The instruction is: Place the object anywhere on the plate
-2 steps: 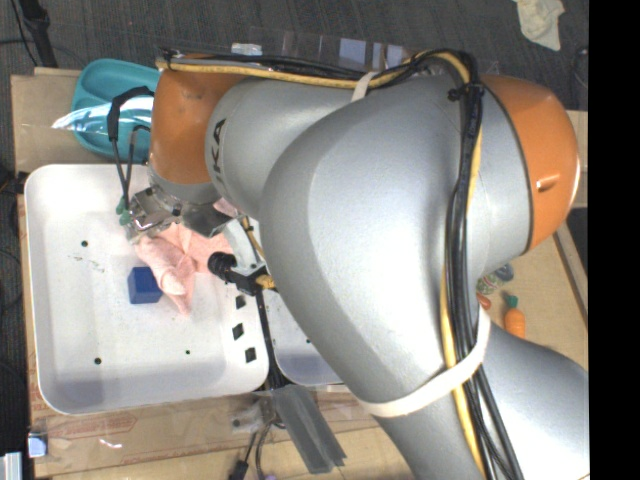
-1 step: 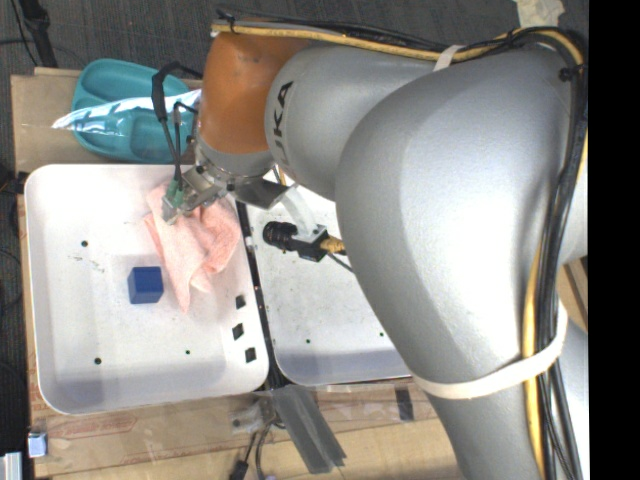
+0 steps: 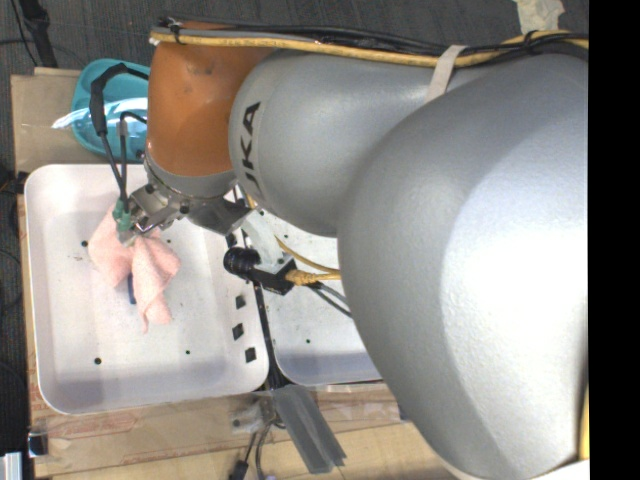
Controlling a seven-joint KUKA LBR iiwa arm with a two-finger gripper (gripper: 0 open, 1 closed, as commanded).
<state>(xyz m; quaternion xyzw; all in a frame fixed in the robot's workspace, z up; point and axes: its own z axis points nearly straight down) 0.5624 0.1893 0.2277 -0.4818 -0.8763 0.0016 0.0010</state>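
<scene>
On the desk [image 3: 25, 88], the pink cloth [image 3: 135, 263] lies in the left bin [image 3: 60, 368], touching the tool [image 3: 130, 218], whose grip I cannot tell. The teal plate [image 3: 100, 83] sits beyond; placing remains.

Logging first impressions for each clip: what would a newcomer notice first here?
The grey arm fills the right and centre of the view, its orange band at upper left. Below the band, the end effector sits over the left bin, right at the top of a crumpled pink cloth that lies or hangs there. A teal object peeks out beyond the bin's far edge.
</scene>
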